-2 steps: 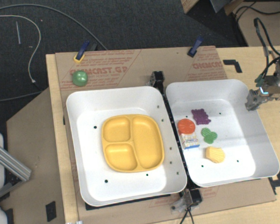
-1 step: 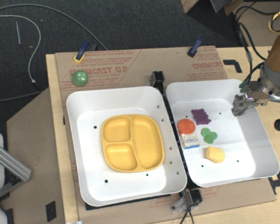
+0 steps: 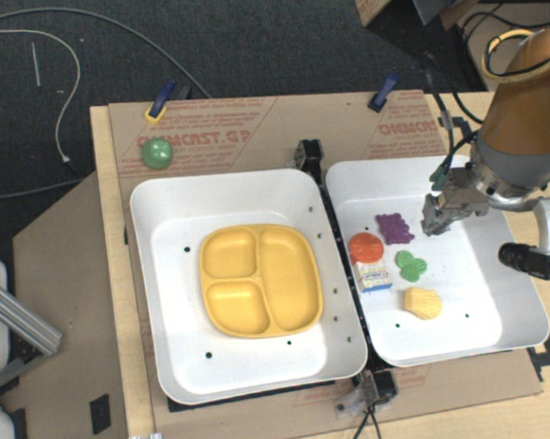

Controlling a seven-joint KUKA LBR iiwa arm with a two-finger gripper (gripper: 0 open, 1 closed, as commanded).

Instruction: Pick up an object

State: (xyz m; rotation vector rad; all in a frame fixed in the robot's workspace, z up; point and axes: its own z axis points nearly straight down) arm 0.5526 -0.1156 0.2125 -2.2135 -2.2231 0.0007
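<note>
Purple grapes (image 3: 394, 227), a small knobbly toy cluster, lie on the floor of the right bin (image 3: 508, 334), just beside the pincer (image 3: 436, 219) on its left and slightly below it in the camera view; they are judged the likeliest pick, being nearest. The cluster's long axis runs roughly along the bin's length, slanting down-right. Whether the pincer is spread or pressed together cannot be told; nothing is seen between its tips. Farther left and lower lie an orange-red ball (image 3: 365, 248), a small carton (image 3: 374, 275), a green piece (image 3: 411, 266) and a yellow shell-like piece (image 3: 422, 302). The coming move calls for a short shift left, then descent.
</note>
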